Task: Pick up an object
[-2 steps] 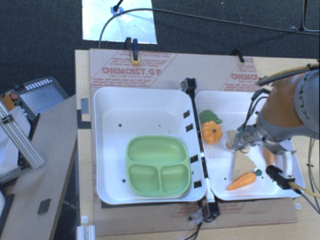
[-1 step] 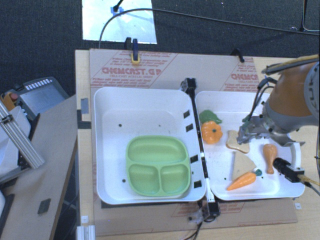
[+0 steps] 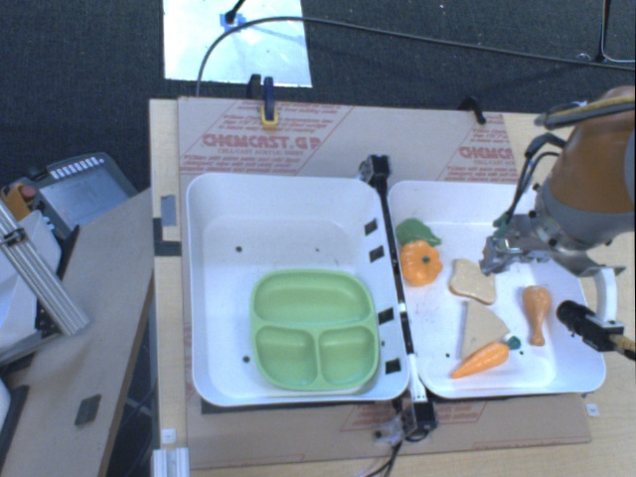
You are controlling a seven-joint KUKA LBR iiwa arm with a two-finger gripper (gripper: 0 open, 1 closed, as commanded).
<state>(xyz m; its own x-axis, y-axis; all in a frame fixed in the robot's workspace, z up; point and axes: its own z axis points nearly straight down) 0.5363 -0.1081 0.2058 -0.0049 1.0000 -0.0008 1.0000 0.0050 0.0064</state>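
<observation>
Gripper (image 3: 494, 256) hovering over right bin (image 3: 566, 371) beside bread (image 3: 471, 281); claw state unclear. Nothing picked yet; grasp and lift pending.

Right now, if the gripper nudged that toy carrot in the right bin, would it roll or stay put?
The carrot looks rounded and tapered, so it would probably roll, curving toward its thin tip. It seems like smooth, stiff plastic, so fingers might slip along the taper. It lies against a flat tan piece, which may check it on that side.
</observation>
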